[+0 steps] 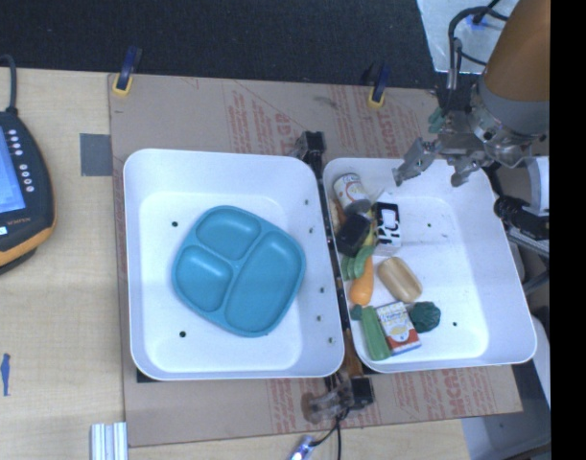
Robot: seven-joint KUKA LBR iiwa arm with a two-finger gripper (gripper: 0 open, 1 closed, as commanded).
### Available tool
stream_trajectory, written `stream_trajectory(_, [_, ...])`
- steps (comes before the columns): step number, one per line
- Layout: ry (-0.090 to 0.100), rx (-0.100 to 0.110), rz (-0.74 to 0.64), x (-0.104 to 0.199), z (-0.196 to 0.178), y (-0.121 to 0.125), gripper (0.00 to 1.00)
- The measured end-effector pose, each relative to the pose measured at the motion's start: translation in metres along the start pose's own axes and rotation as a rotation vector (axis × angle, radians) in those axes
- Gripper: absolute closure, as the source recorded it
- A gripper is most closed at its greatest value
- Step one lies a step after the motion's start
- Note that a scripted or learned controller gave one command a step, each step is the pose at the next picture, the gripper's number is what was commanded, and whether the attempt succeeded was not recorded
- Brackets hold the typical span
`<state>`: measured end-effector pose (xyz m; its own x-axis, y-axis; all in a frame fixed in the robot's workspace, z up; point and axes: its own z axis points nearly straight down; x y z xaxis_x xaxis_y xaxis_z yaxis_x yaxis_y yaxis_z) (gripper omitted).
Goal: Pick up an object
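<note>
The jaws (pixel 436 164) hang over the far edge of the right bin (pixel 484 338), splayed wide, one finger reaching toward the bin's far left and the other pointing down nearer the arm — nothing sits between them and they touch none of the objects.

The objects lie in a cluster along the right bin's left wall, on the near-left side of the jaws. Closest to the jaws is a small can (pixel 347 189), and just nearer than it a black-and-white carton (pixel 387 223) beside a dark lump (pixel 353 232). Farther toward the near side lies an orange carrot-like piece (pixel 363 284), its long axis running roughly far to near, and touching it a tan bread roll (pixel 400 279), its long axis slanted from far-left to near-right. Farthest from the jaws sit a small printed box (pixel 396 326), a green stick (pixel 374 333) alongside it, and a dark green broccoli-like piece (pixel 426 315).

The left bin (pixel 149 190) — well left of the jaws — holds a blue divided plate (pixel 238 270). A handheld control pad (pixel 12 195) rests on the counter (pixel 53 353) at far left.
</note>
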<state>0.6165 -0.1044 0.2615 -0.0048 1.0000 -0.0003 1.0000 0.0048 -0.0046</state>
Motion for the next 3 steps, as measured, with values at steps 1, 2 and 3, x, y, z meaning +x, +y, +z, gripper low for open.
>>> stream_trajectory(1, [-0.006,-0.018,0.0,0.008,0.151,0.004,0.0])
stream_trajectory(2, [-0.004,-0.018,0.001,0.007,0.139,0.005,1.0])
stream_trajectory(3, [0.0,0.0,-0.003,0.058,0.069,-0.054,1.0])
